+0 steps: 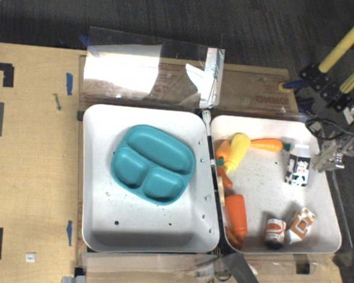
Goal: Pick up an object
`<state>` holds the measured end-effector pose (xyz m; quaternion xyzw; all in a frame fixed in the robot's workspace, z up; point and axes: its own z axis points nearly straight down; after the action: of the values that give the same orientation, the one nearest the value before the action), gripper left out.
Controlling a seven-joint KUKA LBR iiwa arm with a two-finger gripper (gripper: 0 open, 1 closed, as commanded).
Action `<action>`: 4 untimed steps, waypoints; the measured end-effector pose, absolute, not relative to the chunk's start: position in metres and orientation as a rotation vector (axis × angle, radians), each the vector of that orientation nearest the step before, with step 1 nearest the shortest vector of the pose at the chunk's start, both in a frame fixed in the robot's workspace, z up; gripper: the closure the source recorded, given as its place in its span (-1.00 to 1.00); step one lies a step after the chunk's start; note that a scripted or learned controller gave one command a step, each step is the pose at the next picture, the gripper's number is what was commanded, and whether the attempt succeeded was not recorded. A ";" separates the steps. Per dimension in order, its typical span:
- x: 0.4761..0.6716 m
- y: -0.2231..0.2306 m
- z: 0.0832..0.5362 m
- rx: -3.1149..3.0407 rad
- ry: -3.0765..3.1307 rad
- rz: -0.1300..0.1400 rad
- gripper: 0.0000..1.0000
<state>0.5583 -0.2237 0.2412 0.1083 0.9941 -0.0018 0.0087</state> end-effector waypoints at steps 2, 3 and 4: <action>0.632 -0.111 0.207 0.457 3.100 0.004 1.00; 0.630 -0.038 0.248 0.506 3.088 0.006 1.00; 0.631 -0.039 0.258 0.507 3.081 0.006 1.00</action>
<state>0.6311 -0.0390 0.2582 0.1624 0.9867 0.0019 0.0097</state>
